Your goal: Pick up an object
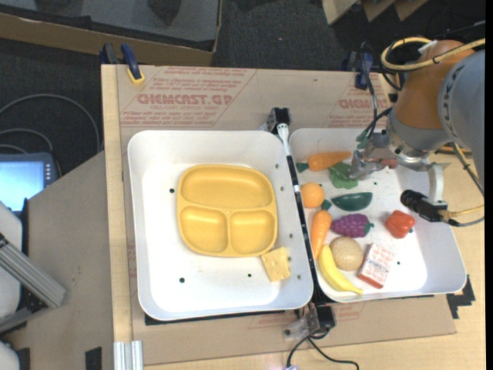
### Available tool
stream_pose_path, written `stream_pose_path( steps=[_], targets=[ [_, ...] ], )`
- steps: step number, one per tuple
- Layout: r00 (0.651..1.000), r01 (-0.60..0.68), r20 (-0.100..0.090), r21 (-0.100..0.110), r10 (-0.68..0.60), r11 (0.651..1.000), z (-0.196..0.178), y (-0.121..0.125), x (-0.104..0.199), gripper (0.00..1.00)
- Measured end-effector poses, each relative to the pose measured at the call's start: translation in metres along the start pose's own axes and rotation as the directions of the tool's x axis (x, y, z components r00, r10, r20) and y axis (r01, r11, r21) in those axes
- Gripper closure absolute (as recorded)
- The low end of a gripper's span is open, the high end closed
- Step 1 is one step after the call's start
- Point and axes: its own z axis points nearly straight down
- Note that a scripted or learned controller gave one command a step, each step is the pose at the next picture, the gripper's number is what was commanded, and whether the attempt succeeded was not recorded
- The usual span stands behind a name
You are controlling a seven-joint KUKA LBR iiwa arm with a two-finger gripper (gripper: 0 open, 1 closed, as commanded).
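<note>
The right bin holds toy food. My gripper is low over its back part, right above a light green piece and beside an orange carrot. Whether it touches the green piece I cannot make out. Nearer the front lie an orange fruit, a dark green vegetable, a second carrot, purple grapes, a red pepper, a potato, a banana and a red-and-white box.
The left bin carries a yellow compartment tray and a cheese wedge at the tray's front right corner. A black divider runs between the bins. The arm comes in from the right.
</note>
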Motion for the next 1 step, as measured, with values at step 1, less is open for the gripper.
stream_pose_path(
  steps=[1],
  targets=[
    [1.0, 0.0, 0.0, 0.001, 0.0, 1.0, 0.0007, -0.0003, 0.0, 0.0]
  ],
)
